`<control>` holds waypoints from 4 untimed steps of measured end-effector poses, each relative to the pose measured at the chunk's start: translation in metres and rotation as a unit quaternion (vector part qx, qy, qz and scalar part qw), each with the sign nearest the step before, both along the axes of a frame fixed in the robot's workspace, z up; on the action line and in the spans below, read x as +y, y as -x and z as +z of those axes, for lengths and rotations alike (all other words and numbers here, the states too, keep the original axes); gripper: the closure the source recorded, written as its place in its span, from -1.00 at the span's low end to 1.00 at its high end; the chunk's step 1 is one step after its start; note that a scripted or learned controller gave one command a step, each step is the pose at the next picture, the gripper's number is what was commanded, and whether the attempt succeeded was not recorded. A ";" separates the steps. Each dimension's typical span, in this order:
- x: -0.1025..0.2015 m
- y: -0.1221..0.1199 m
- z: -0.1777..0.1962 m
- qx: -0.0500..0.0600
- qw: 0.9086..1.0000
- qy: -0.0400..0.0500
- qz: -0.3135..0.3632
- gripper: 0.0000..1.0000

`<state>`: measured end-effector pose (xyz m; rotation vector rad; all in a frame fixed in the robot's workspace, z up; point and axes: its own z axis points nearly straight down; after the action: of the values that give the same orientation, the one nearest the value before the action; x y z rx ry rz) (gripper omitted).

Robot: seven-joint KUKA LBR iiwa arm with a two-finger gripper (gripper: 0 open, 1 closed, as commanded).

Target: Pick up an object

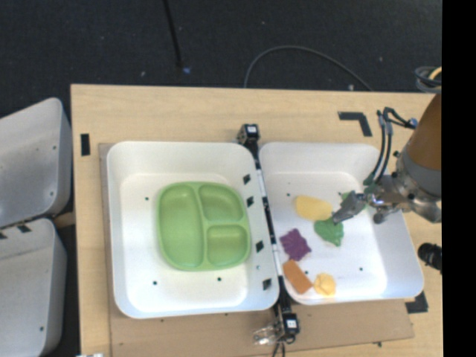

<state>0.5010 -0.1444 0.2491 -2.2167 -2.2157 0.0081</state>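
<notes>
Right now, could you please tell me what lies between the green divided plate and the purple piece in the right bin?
In the camera view, the bins' adjoining white walls lie between the green divided plate and the purple piece.

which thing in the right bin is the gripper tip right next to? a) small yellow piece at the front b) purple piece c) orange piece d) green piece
d: the gripper reaches in from the right and its tip sits at the top edge of the green piece, while the purple piece and orange piece lie farther left and nearer the front.
</notes>
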 end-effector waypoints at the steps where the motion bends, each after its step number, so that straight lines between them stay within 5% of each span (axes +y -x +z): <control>1: 0.000 -0.002 0.005 -0.005 1.000 0.001 0.001 -1.00; 3: 0.002 -0.004 -0.120 -0.002 1.000 0.001 0.000 -1.00; 4: 0.000 -0.005 -0.149 -0.004 1.000 0.001 -0.001 -1.00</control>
<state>0.5058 -0.1443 0.1003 -2.2252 -2.2185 0.0016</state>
